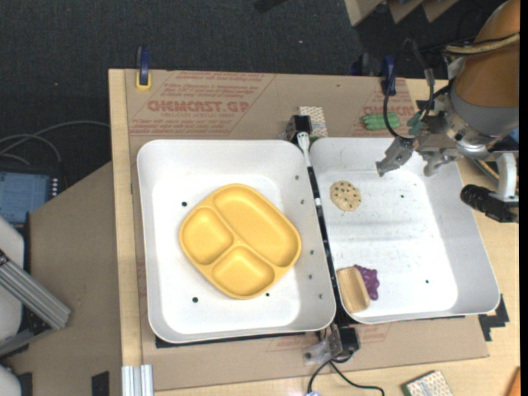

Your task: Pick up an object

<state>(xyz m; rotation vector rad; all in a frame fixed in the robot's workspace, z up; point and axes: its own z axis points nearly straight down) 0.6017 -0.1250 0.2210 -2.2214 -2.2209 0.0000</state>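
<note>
A round cookie (346, 195) with dark chips lies in the right bin (412, 246), near its upper left. A tan bread slice (354, 289) and a purple bunch of grapes (368, 280) sit together at that bin's lower left corner. My gripper (410, 157) hovers over the right bin's upper edge, to the right of and above the cookie. Its two fingers are spread apart with nothing between them. A yellow divided plate (239, 239) rests in the middle of the left bin (165, 180).
The two white bins sit side by side on a brown cardboard sheet (214, 97). A green object (375, 123) lies on the cardboard behind the right bin. A black clamp (300, 126) sits at the divide between the bins.
</note>
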